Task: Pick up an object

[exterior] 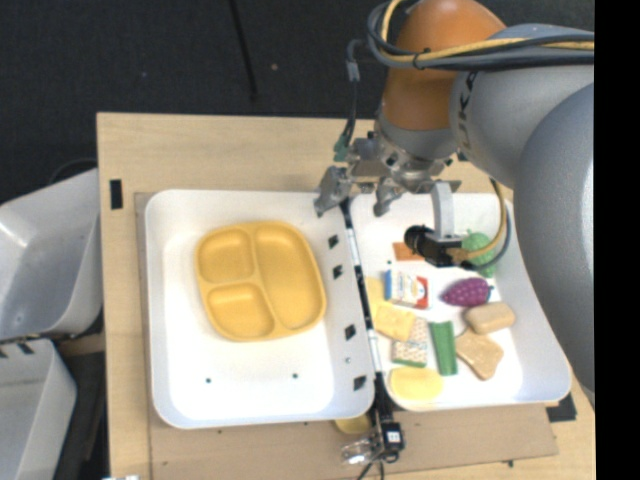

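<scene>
My gripper (356, 198) hangs over the far end of the seam where the 2 white bins meet. Its 2 fingers (328, 196) are spread wide apart with nothing between them, so I have hold of nothing.

The left bin (250, 380) holds 1 thing, a yellow 3-compartment plate (262, 280), lying flat near the bin's middle, well left of my gripper.

The right bin (532, 368) holds the pile of small toy foods, all nearer than my gripper:
- An orange piece (403, 253) is the closest to my fingers, mostly hidden, type unclear.
- A green rounded piece (484, 250) sits at the far right of the pile.
- A small white packet with red and blue print (407, 288) lies just near of the orange piece.
- A purple grape bunch (466, 291) is right of the packet.
- A yellow cheese wedge (393, 320) lies by the seam, touching the packet's near edge.
- A checkered cracker (412, 349) sits just near of the cheese.
- A green stick (442, 348) lies beside the cracker on its right.
- 2 tan bread pieces are at the right, one (490, 317) below the grapes, the other (479, 355) nearer, touching the stick.
- A pale yellow disc (414, 385) sits at the near edge.

Both bins rest on a light wooden bench (128, 153).
</scene>
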